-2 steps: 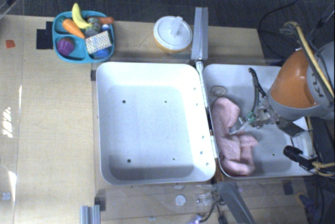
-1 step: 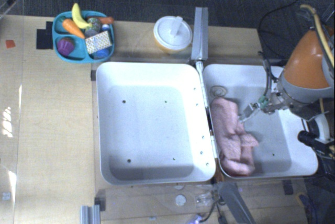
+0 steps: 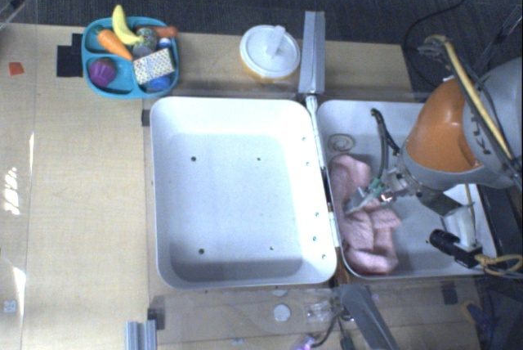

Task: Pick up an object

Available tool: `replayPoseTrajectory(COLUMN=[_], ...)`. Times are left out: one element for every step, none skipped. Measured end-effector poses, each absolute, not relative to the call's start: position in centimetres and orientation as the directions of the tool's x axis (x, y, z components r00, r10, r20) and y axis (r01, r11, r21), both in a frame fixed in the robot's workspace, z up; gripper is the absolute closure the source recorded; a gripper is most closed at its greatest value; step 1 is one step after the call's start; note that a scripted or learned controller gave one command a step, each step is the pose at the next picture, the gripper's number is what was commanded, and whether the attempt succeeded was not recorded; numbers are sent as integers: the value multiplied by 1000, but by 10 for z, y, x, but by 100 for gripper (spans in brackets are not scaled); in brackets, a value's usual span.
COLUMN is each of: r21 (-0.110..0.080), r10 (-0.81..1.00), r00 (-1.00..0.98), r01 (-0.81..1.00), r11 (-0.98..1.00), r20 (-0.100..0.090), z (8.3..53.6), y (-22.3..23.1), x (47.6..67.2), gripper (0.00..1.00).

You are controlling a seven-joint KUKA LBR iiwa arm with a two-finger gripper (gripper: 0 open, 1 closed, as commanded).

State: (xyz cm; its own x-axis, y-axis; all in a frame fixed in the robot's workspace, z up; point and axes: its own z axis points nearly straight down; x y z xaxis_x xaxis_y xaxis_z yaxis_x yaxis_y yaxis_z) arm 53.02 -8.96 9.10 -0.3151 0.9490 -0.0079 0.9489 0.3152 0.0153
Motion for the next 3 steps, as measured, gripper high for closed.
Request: replayPoseTrajectory(r21=[14, 19, 3], r10=[927, 924, 826], r00=[-376, -382, -563], r01=[927, 924, 826], r11=[376, 382, 563], r20=[-7, -10, -2], z=[90, 103, 100], y=[-98, -97, -98], x=[603, 605, 591], gripper=[0, 100, 100])
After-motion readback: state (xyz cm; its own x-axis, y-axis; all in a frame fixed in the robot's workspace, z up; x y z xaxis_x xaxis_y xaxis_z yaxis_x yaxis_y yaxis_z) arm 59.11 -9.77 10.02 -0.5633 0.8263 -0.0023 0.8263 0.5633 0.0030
